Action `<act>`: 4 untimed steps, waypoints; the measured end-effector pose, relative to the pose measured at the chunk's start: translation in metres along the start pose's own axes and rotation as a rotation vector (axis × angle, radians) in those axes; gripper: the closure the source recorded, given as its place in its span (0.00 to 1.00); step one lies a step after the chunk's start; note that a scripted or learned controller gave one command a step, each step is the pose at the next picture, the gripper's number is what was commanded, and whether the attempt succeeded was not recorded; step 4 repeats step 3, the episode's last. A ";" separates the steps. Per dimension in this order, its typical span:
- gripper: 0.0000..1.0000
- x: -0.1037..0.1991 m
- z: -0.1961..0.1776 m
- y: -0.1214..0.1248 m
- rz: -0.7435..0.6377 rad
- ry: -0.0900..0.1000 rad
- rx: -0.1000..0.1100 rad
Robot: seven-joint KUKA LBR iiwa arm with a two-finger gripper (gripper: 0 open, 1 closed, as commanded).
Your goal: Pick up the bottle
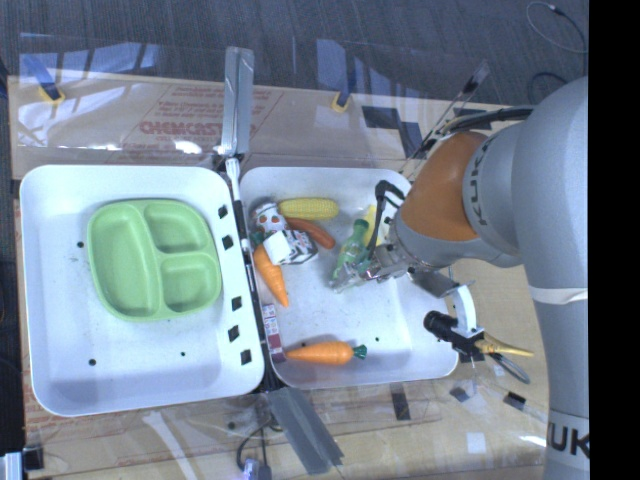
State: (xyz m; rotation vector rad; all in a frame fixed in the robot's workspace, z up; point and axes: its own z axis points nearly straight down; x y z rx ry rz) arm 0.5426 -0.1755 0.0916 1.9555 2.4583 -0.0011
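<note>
A clear green bottle point(350, 252) lies tilted in the right bin point(400, 353), right of the middle, its cap end pointing up toward the far wall. My gripper point(374, 260) is low in that bin, right against the bottle's right side. The grey wrist with its orange band point(440, 200) hangs over the bin's right edge and hides part of the bottle's right flank. Whether the bottle sits inside the gripper is not visible.
The right bin also holds a corn cob point(309, 208), a small can point(270, 221), a red sausage point(314, 233), a carrot point(271, 274) by the left wall and another carrot point(320, 352) near the front. A green divided plate point(155, 258) lies in the left bin point(60, 368).
</note>
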 end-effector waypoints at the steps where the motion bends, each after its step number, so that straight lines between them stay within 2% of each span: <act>1: 0.00 0.000 0.000 0.000 0.000 0.000 0.000; 2: 0.00 -0.038 -0.001 0.056 -0.023 0.004 -0.001; 3: 1.00 -0.037 -0.012 0.057 -0.031 0.002 -0.001; 4: 1.00 -0.037 -0.012 0.057 -0.031 0.002 -0.001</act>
